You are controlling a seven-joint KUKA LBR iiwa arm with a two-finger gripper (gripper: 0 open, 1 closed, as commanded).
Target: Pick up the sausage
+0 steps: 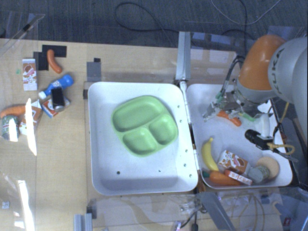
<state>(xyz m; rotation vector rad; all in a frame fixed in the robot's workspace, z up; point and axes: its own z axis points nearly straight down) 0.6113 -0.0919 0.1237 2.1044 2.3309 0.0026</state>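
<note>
The gripper [222, 110] is low in the right bin [192, 129], at its upper part, and an orange sausage [231, 119] lies just beside or under its tip; whether it is touching cannot be told. How wide the tool stands cannot be told either, since the wrist and its cables cover it. The sausage lies slanted on the bin floor, apart from the banana [208, 154], the carton [234, 163] and the carrot [222, 178] lower down. The likely trouble is a miss: the sausage is thin, round and probably slick, so a grip that lands off its middle could squeeze it out sideways or only nudge it along the floor. It also lies near the bin's far wall, which may crowd the tool. A second orange sausage [54, 61] sits on the bench at far left, well away, beyond the green tray [144, 124] in the left bin [103, 167].
</note>
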